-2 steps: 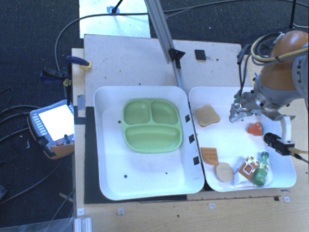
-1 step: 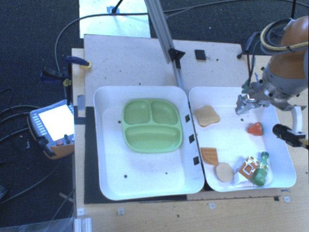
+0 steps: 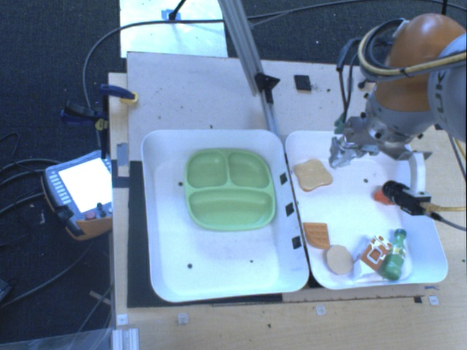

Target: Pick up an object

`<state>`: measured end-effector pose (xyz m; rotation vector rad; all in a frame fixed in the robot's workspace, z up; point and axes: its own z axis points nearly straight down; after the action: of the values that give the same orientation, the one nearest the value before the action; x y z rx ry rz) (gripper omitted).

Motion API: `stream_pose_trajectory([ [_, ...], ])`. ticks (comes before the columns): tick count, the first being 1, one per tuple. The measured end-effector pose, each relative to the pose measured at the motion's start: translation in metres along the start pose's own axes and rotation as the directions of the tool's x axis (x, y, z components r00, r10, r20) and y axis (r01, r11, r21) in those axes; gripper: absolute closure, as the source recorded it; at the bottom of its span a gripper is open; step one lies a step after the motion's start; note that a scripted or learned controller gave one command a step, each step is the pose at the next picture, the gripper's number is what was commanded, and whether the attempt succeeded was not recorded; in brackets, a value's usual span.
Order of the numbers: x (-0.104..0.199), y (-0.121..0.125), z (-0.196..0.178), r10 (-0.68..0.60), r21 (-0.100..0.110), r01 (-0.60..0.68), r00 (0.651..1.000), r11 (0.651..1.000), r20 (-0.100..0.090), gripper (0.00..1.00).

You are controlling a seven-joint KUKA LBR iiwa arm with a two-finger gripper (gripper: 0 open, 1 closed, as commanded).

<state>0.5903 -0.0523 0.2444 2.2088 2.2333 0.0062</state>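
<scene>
Pale bench [image 3: 197, 93] over dark carpet, two white bins. Toast slice [image 3: 312, 174] lies by the right bin's [image 3: 438, 265] back-left corner, just beside the gripper [image 3: 340, 155]; its grip unreadable.

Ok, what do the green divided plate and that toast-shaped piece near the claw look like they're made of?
The green divided plate looks like moulded plastic with a matte to satin finish: uniform pale green, soft rounded compartment walls, no glare. The toast-shaped piece is probably a toy food item, plastic or foam; its flat tan face with a lighter edge looks dull, but the view is too coarse to tell which.
</scene>
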Motion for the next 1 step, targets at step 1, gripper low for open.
stream_pose_trajectory([
  [1,0.0503,0.0071,-0.0049,0.000,0.001,0.000,1.000,1.000,0.000,1.00],
])
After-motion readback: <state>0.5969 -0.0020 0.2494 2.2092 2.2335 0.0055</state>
